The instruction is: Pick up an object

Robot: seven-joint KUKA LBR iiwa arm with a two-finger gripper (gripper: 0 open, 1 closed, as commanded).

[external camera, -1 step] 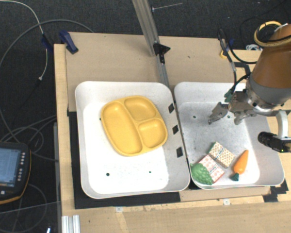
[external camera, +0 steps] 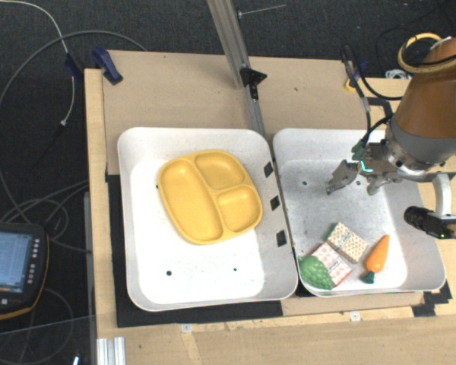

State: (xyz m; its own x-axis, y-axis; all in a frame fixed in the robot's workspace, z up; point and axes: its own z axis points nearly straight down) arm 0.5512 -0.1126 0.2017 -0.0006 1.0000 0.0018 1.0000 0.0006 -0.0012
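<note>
Carrot (external camera: 378, 254), a small orange toy with a green stub at its lower end, lies tilted in the right bin (external camera: 311, 147), below the claw (external camera: 358, 179) and slightly to its right, well apart from it. The claw hangs over the upper middle of that bin with its two fingers spread apart and nothing between them. Just left of the carrot, and below the claw, sits a small patterned box (external camera: 347, 241) in pale checks, with a second box (external camera: 331, 261) bearing red print touching it on the lower left. A green, bumpy leafy toy (external camera: 315, 271) rests against that second box, at the bin's lower left corner. Far to the claw's left, the left bin (external camera: 137, 226) holds a yellow plate (external camera: 209, 196) divided into three compartments, lying flat and at a slant.
</note>
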